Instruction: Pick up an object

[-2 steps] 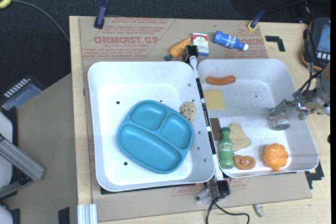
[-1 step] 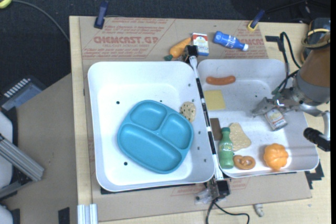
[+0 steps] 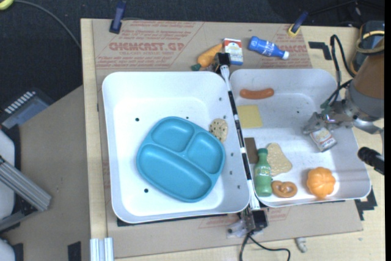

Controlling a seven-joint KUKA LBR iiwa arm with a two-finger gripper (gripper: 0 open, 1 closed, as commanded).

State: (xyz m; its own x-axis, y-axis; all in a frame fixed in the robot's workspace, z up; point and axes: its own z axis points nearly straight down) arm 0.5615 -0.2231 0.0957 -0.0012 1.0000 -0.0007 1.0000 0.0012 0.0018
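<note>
Altogether, the right white bin (image 3: 287, 79) carries six loose items: one red sausage (image 3: 257, 93), one yellow cheese square (image 3: 249, 116), one green bottle (image 3: 263, 172), one tan bread slice (image 3: 279, 158), one brown pretzel (image 3: 284, 189) and one orange fruit (image 3: 321, 182). The left white bin (image 3: 122, 101) has one blue divided plastic tray (image 3: 180, 158) and one cookie (image 3: 219, 128) by its right wall, with bare floor along its back. The gripper (image 3: 322, 131) hangs near the right bin's right rim over a small silvery object (image 3: 323, 140); its opening is unclear.
</note>
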